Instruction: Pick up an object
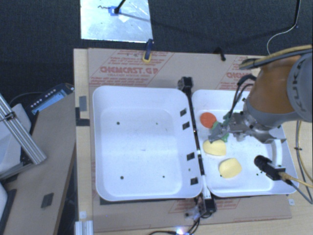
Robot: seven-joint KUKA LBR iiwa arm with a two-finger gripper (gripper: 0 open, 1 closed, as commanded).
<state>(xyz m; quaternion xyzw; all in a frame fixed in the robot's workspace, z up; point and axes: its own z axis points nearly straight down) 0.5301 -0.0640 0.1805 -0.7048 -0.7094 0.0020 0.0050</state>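
Presently the arm (279,89) reaches in from the right, bent low over the right bin (244,187), with its gripper (218,132) down near that bin's left side. Whether the gripper is released or clenched cannot be told. A yellow lump (214,148) lies just beneath and nearer; an orange disc (208,118) sits just beyond; a second yellow lump (230,168) lies nearer still. The left bin (142,97) adjoins.

You see a shiny metal sheet (116,12) on dark carpet (39,33), and a yellow clamp (147,57) on the printed board (132,67).
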